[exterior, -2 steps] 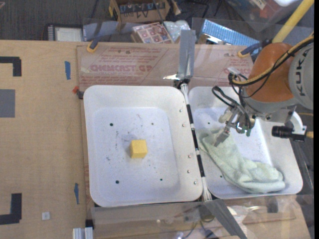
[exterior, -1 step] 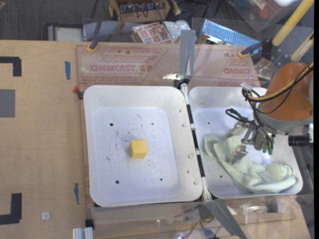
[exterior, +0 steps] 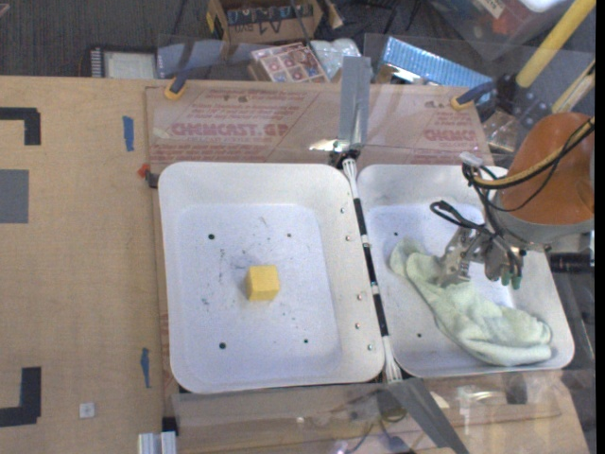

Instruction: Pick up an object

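Cardboard sheeting covers the bench (exterior: 76, 253), and two shallow white bins sit on it side by side, touching along their inner rims. Clutter of boxes and cables lies along the far edge. In the left bin (exterior: 189, 197) a small yellow block (exterior: 264, 283) rests alone near the middle of the floor, well apart from every wall. In the right bin (exterior: 406, 192) a pale green cloth (exterior: 477, 320) lies crumpled, stretching from the centre toward the near right corner. The arm reaches in from the right, its orange band (exterior: 558, 168) above the wrist. The gripper (exterior: 460, 265) hangs low over the cloth's far left part, at or just above the fabric; whether its fingers are open, closed or pinching the cloth cannot be told.
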{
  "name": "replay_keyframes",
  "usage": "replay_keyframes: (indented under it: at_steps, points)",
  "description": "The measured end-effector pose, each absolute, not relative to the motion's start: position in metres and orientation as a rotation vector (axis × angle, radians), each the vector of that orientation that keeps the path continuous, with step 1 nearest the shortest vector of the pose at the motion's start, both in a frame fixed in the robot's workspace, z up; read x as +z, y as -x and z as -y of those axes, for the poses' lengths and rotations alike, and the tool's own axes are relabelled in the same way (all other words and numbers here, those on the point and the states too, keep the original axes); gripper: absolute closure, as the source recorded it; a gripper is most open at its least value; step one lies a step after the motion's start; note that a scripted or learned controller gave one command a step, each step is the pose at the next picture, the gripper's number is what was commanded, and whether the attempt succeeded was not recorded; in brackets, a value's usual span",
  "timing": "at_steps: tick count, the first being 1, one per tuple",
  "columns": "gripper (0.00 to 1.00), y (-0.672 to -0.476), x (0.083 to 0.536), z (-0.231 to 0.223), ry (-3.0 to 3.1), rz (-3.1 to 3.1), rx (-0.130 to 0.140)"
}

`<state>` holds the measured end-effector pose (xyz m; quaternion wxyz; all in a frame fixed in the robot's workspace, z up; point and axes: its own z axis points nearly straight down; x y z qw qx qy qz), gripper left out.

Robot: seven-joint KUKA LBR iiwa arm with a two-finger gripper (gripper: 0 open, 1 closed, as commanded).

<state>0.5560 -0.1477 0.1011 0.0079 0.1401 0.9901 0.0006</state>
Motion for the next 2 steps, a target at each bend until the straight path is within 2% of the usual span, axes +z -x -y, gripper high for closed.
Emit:
replay_keyframes:
  at_steps: [1,2]
  points:
    - [1.0,-0.557,0.112,0.148,-0.441,-3.087,0.003]
    - [1.0,-0.534,0.098,0.174,0.441,-3.106,0.001]
